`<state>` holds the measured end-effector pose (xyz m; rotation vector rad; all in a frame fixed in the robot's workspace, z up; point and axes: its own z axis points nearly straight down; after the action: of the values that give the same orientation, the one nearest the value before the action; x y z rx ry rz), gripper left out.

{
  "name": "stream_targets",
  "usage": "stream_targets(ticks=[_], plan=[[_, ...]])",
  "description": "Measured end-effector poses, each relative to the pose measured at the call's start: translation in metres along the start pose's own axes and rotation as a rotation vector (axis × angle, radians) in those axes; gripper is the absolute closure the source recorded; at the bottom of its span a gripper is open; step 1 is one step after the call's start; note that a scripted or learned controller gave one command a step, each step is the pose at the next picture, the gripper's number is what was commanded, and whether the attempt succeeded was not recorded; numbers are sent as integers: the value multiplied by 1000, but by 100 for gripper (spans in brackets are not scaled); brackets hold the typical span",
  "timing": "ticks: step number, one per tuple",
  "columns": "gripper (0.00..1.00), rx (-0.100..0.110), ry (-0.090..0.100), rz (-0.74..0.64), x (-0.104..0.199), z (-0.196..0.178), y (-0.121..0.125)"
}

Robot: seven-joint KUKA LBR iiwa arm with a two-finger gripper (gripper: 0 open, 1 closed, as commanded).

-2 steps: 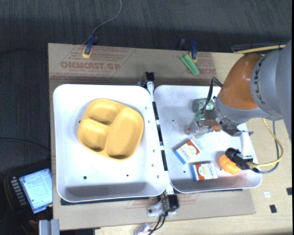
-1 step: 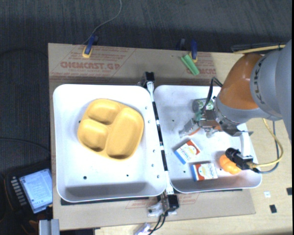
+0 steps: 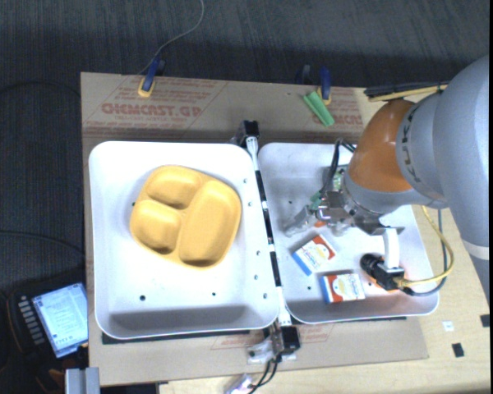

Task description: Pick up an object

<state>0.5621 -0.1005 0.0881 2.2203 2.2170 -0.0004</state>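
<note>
In the right bin lie two small packets. One is a white box with blue and orange print near the bin's middle. The other is an orange and white packet by the front wall. My gripper hangs low over the right bin's left half, just above and left of the white box, with nothing visibly in it. The left bin holds a large yellow lumpy moulded object.
The grey arm with its orange band covers the right bin's back right part. A green marker and blue clamps sit on the brown board behind the bins. A divider rail runs between the bins.
</note>
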Motion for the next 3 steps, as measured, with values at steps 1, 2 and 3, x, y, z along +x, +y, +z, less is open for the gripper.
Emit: stream_targets(ticks=[1, 2, 3], plan=[[100, -7, 0, 0, 0, -11, 2], [0, -7, 0, 0, 0, -11, 2], [100, -6, 0, 0, 0, -21, 2]])
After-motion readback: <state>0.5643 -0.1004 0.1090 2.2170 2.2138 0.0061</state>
